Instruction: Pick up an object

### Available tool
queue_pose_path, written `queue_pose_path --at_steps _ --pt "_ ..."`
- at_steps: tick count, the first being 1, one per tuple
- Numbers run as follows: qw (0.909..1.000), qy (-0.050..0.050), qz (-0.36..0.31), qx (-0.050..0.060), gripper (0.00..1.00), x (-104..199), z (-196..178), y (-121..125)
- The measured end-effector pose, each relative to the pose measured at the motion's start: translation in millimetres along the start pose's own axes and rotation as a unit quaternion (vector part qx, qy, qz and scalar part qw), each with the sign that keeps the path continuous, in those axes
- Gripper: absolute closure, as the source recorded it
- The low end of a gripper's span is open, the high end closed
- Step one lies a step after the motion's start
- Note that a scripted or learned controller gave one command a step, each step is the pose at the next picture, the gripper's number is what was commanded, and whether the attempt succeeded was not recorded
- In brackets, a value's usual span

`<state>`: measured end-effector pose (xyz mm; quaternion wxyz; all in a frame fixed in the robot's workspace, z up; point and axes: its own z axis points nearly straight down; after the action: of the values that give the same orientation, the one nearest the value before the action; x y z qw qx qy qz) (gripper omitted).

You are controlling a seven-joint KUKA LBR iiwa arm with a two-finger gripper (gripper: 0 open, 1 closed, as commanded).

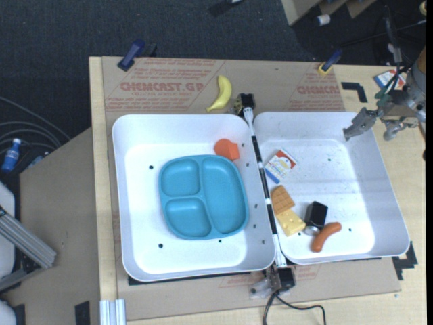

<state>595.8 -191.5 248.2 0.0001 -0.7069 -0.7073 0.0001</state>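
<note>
The claw [380, 122] hovered at the right bin's [369, 181] far edge, fingers spread and holding nothing, well apart from the candidates: a sausage [326, 236], black block [316, 214] and crackers [285, 210] clustered near its front-left corner.

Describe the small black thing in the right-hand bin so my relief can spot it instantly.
Start at the right bin and go to its near edge, where the items cluster. The black block lies there between the yellow cracker and the sausage. It is the only dark, boxy item; its neighbours are yellow or orange-red.
</note>
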Motion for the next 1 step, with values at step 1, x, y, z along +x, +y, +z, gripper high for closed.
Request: queue_pose_path --at_steps 1 --pt "1.0 0.0 0.0 0.0 0.0 19.2 163.5 49.6"
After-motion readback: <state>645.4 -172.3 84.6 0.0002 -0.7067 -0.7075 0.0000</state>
